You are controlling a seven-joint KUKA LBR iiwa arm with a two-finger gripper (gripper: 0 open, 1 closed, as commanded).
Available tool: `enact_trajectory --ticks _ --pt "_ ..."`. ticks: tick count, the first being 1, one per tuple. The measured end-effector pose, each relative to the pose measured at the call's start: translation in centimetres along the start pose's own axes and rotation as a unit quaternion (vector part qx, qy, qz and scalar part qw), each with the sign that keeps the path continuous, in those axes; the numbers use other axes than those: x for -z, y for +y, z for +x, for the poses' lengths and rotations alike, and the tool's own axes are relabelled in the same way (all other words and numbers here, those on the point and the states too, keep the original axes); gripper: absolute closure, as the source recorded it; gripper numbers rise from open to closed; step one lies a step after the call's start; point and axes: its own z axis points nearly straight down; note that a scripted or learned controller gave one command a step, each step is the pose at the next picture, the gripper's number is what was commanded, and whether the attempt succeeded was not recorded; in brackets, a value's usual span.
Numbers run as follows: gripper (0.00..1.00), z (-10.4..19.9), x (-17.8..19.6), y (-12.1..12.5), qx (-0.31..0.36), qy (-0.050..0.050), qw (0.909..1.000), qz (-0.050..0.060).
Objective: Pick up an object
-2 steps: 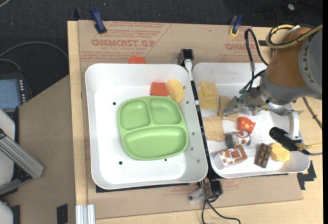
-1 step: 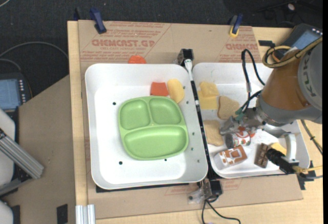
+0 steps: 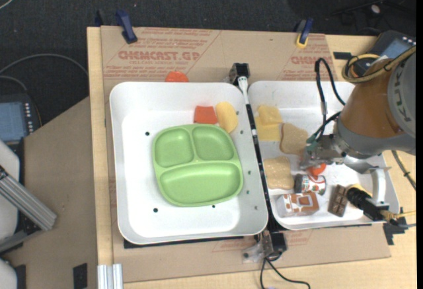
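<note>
White bins, two of them, sit side by side on a cardboard-topped bench [image 3: 198, 49] as the grey arm [image 3: 378, 116] reaches in from the right of the frame, its gripper [image 3: 316, 161] low over the middle of the right bin [image 3: 330, 92]. Whether the gripper is spread or closed cannot be told from this angle, and nothing is seen pinched in it. Six loose things lie in that bin: one pale yellow block [image 3: 268, 123] at its upper left, one tan slice [image 3: 291, 138] just beside it, a second tan slice [image 3: 279, 174] lower down by the bin's left wall, one small red-and-white item [image 3: 310, 183] just below the gripper in the frame, one brown-and-white packet [image 3: 301, 202] near the lower edge and one dark brown bar [image 3: 338, 200] to its right. The left bin [image 3: 132, 168] holds three things: one green plate [image 3: 197, 165] with three compartments at its centre, plus one orange block [image 3: 205, 114] and one yellow piece [image 3: 227, 116] touching each other just above the plate. Two blue clamps [image 3: 126, 27] grip the bench's upper edge
</note>
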Motion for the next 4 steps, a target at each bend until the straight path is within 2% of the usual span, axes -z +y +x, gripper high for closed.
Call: enact_trajectory --ticks 1,2,3,4 --pt "0.0 0.0 -0.1 0.0 0.0 0.0 1.0 0.001" --pt "1.0 0.0 1.0 0.0 0.0 0.0 1.0 -0.001" --pt "0.0 0.0 0.9 0.0 0.0 0.0 1.0 0.0" --pt "0.0 0.5 -0.9 -1.5 0.0 0.001 1.0 -0.002"
